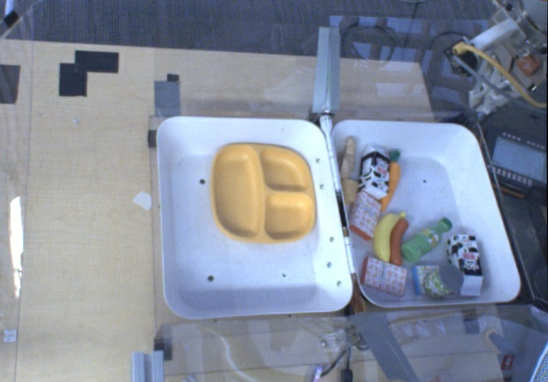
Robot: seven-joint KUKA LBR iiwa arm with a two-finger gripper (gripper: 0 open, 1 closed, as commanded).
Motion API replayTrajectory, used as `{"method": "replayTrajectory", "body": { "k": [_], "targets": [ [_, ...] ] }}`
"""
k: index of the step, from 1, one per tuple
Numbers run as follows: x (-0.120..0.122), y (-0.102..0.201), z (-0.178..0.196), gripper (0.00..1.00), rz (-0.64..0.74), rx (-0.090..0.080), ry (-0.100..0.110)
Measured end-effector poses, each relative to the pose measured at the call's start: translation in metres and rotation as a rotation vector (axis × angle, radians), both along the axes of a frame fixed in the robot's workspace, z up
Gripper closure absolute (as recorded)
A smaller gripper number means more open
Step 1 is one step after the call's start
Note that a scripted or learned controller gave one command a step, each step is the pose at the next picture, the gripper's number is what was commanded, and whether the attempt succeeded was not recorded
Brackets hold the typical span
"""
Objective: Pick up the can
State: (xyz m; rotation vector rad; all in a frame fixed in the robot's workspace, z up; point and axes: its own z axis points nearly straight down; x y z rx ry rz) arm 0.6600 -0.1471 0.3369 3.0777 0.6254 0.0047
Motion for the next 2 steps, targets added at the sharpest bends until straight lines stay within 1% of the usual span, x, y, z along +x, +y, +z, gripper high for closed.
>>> {"method": "replayTrajectory", "body": {
  "k": [1,2],
  "targets": [
    [-0.008,-0.012,0.1,1.0,-0.195,0.001,-0.007],
    [-0.019,-0.012,-0.1,1.0,-0.194,0.002,0.002]
  ]
}}
